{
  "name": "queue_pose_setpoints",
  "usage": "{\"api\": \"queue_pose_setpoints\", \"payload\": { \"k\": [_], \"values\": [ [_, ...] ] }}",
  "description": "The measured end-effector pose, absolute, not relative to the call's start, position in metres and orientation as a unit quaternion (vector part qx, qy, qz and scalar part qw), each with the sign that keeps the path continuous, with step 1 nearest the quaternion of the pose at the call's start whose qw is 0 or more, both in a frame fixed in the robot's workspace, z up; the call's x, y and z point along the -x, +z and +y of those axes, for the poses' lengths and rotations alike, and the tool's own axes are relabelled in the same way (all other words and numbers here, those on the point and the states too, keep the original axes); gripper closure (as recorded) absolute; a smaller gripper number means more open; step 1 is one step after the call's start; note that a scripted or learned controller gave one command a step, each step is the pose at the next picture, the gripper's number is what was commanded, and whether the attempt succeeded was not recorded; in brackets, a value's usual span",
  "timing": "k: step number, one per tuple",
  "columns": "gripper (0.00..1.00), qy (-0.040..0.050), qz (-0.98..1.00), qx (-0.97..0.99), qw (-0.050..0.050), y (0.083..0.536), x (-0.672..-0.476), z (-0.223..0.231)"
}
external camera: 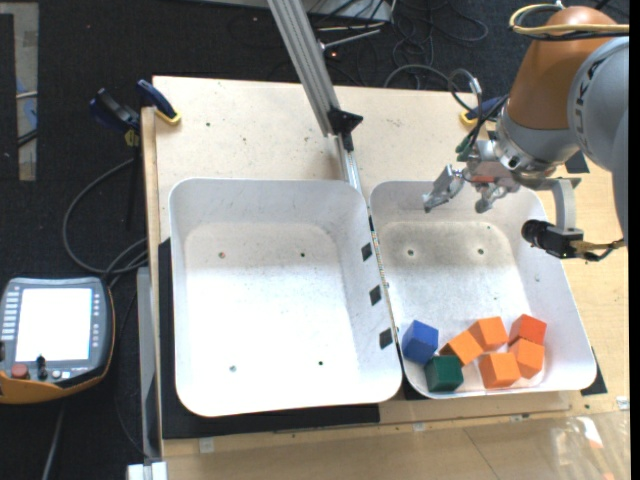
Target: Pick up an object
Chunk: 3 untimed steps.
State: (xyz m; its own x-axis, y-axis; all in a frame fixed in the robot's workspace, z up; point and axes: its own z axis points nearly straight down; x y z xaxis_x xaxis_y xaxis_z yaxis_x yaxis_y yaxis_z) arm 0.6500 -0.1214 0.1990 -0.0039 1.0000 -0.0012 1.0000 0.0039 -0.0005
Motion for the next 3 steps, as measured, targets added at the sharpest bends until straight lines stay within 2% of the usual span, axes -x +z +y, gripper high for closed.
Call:
{"api": "queue_pose_setpoints", "payload": {
  "k": [1,2,3],
  "values": [
    [0.0,-0.0017,0.706,-0.708,-0.002,0.186,-0.594,-0.116],
    [0.0,-0.0014,0.706,-0.708,-0.002,0.179,-0.518,-0.102],
    [0.0,0.002,0.711,-0.703,0.0,0.196,-0.521,-0.022]
  ]
}}
